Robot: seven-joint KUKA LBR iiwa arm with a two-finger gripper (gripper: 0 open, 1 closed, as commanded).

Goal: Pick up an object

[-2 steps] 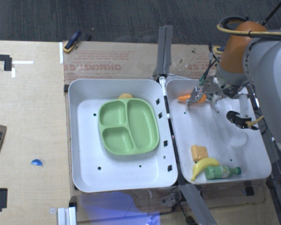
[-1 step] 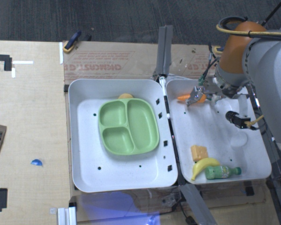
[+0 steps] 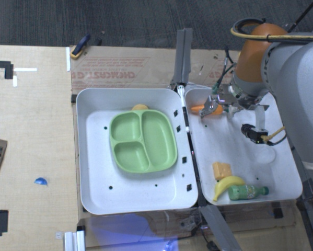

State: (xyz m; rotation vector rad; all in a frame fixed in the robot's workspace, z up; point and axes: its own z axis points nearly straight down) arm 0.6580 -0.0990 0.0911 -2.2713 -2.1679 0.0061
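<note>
Two shallow white bins are seen side by side on the bench. The left bin (image 3: 88, 156) is occupied by a green divided plate (image 3: 143, 140) with three compartments, set slightly tilted near the middle. A small yellow-orange object (image 3: 140, 107), mostly hidden, is seen just past the plate's rim at 12 o'clock.

In the right bin (image 3: 281, 166), a cluster is gathered towards the near edge: a yellow banana (image 3: 225, 185), a green bottle (image 3: 247, 192) lying on its side at 3 o'clock of the banana and touching it, and an orange-yellow block (image 3: 222, 170) just beside the banana at 12 o'clock. An orange carrot-like object (image 3: 204, 110) is lying in the far left corner of this bin.

The grey arm, with its orange band (image 3: 255, 54), is reached in from the right, and the gripper (image 3: 215, 106) is lowered over that far left corner, directly at the orange carrot-like object. Whether the fingers are open or closed around it cannot be told, as the metal parts overlap the object and the detail is too small.

On the bench at 9 o'clock of the left bin, a small blue object (image 3: 40, 181) is seen.
</note>
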